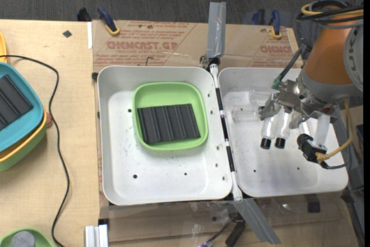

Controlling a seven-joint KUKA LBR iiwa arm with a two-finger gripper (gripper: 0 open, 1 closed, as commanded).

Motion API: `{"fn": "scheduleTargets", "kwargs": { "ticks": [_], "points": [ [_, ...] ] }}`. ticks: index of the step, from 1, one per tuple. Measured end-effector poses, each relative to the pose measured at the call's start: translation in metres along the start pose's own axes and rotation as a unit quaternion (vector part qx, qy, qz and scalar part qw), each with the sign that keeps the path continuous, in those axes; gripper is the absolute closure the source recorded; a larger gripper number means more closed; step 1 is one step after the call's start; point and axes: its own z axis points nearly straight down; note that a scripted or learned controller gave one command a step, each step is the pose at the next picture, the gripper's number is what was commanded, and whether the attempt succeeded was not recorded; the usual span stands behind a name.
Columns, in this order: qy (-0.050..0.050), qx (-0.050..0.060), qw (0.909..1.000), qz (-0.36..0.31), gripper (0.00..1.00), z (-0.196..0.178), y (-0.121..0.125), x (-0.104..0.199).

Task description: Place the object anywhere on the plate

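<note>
A square green plate [196,95] with a dark ridged insert [169,123] lies in the left white bin [115,170], towards its back. In the right white bin [324,179], a faint clear, glossy object [245,106] lies near the back left; its shape is hard to make out. My gripper [273,143] hangs over the middle of the right bin, to the right of and nearer than that clear object. Its two black-tipped fingers [266,142] stand side by side, shut, with nothing visible between them.
A raised divider [222,124] separates the two bins. Teal and green trays [20,115] are stacked at the bench's left edge, with a black cable [58,142] trailing past them. Brown cardboard [150,43] lies behind the bins, held by clamps.
</note>
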Motion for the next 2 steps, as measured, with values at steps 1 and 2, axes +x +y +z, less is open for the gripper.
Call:
{"fn": "scheduleTargets", "kwargs": {
  "ticks": [1,2],
  "points": [
    [0.000,0.000,1.0000,0.000,0.00,0.000,0.000,0.000],
    [-0.001,0.000,0.9943,0.106,0.00,-0.070,-0.025,-0.013]
  ]
}}
